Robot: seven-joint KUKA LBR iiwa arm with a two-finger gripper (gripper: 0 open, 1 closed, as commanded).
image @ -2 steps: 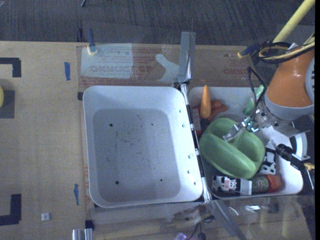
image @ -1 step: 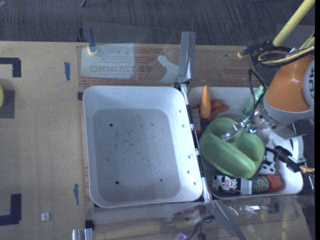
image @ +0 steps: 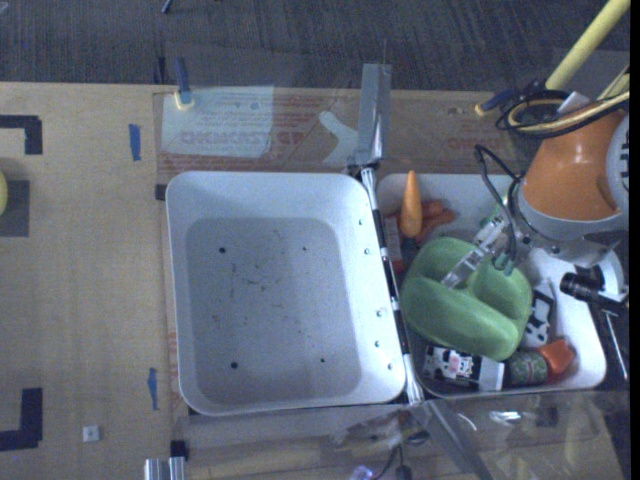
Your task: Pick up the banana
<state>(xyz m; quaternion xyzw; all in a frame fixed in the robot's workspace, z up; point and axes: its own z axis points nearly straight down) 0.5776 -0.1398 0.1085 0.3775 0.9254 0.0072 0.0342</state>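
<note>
A pale wooden tabletop point(image: 80, 298) spreads under the scene, marked with black tape corners point(image: 25, 133) and short blue tape strips point(image: 134, 141). Beyond its far edge lies dark grey carpet point(image: 300, 18). A clear plastic sheet point(image: 230, 123) catches soft, even light.

The left bin point(image: 270, 288) looks like matt white plastic, its floor scuffed and speckled with dark marks. The bench point(image: 80, 268) is pale wood, smooth and dull, with strips of blue tape point(image: 135, 141) stuck on. In the right bin point(image: 590, 363), a big green object point(image: 465, 298) has a smooth, softly shiny plastic skin. The orange cone point(image: 411, 206) beside it looks smooth and plastic too. The arm's orange band point(image: 570, 173) is glossy, catching light. A clear, reflective sheet point(image: 250, 123) lies behind the bins.
</note>
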